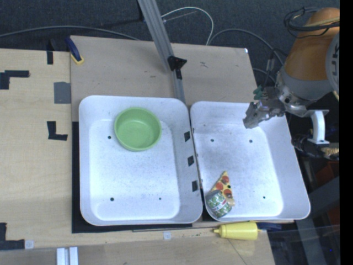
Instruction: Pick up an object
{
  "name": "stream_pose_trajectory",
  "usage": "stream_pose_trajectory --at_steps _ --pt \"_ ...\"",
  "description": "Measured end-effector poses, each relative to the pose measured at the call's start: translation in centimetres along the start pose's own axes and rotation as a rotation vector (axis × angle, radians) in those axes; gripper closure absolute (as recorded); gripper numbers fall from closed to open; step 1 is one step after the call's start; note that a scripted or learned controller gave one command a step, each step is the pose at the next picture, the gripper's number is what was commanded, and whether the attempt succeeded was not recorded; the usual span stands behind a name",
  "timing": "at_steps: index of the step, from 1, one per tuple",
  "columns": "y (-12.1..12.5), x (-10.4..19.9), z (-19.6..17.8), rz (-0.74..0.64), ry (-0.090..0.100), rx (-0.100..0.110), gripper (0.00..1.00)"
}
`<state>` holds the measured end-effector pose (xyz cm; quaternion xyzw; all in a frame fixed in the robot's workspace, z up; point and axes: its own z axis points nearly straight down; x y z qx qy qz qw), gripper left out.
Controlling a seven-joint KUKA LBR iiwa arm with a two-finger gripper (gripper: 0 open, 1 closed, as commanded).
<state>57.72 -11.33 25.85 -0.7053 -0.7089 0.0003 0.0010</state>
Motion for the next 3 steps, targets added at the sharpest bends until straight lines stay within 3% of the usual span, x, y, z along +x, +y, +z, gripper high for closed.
stream_pose_trajectory --at_steps 3 --pt "-5.5 15.0 2.5 0.0 0.0 0.003 1.0"
